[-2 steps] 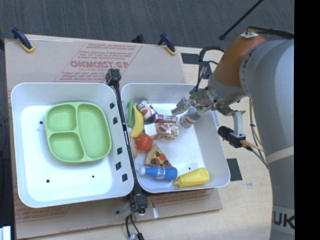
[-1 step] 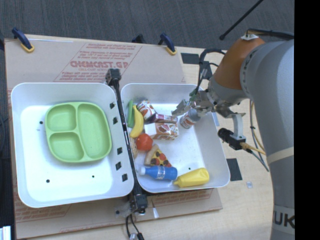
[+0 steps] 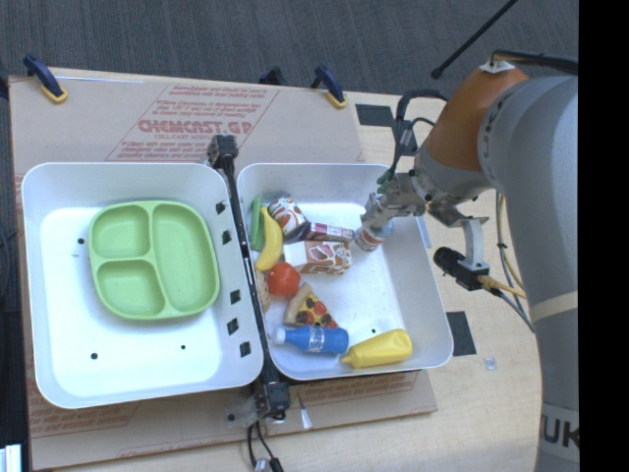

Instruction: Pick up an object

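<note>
Hangs over the right bin [image 3: 418, 293], the tool [image 3: 375, 226] low at the upper right corner of the clutter, its tip right at a small brownish can [image 3: 368, 239] — touching or merely above it, not clear from this slant. Finger spread not readable here; cannot tell whether open, closed or gripping. No single target named by the task, so nearest candidate judged to be that can, directly under the tip. Next nearest: a flat carton [image 3: 325, 258] just left and slightly below, with a dark bar [image 3: 329, 232] running leftward from the can toward a red-and-white packet [image 3: 287, 216]. Long axis of the bar lies roughly left to right, pointing away from the tool. Further left along the bin wall, a banana [image 3: 268, 242] standing lengthwise up and down the frame beside a green strip [image 3: 257, 216]; a tomato [image 3: 283, 279] and a pizza slice [image 3: 311, 308] below; a blue bottle [image 3: 316, 339] and a yellow bottle [image 3: 379, 349] lying across the bottom edge, well apart from the tip. Left bin [image 3: 49, 362] holding a green divided plate [image 3: 154, 259] — far from the arm. Probable next need: a short straight descent rather than any sideways travel, with risk of nudging the carton packed close alongside. All on a cardboard-covered tabletop [image 3: 147, 96].
</note>
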### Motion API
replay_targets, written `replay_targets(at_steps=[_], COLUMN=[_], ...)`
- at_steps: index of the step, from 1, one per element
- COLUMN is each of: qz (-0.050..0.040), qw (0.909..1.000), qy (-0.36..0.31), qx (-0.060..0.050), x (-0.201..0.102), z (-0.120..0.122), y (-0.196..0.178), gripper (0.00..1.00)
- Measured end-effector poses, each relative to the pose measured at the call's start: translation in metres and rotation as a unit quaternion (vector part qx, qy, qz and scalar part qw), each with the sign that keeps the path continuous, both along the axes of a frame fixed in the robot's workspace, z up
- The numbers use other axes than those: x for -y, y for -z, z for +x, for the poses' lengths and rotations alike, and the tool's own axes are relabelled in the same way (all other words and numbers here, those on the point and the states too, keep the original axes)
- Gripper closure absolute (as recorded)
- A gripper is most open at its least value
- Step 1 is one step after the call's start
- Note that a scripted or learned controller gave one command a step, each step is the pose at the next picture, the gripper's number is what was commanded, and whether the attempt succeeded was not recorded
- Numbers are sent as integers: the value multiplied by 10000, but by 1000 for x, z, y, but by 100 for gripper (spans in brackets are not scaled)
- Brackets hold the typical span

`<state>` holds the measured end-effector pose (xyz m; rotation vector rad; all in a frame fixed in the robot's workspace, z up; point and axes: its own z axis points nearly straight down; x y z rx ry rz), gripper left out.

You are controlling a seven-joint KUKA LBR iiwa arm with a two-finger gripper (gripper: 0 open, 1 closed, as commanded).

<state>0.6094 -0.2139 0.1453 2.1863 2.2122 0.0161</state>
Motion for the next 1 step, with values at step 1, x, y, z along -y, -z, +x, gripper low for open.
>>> replay_targets(at_steps=[1], qz=[-4], qw=[10000], qy=[-5], qx=[11], x=[0], z=[1], y=[-1], gripper=[0])
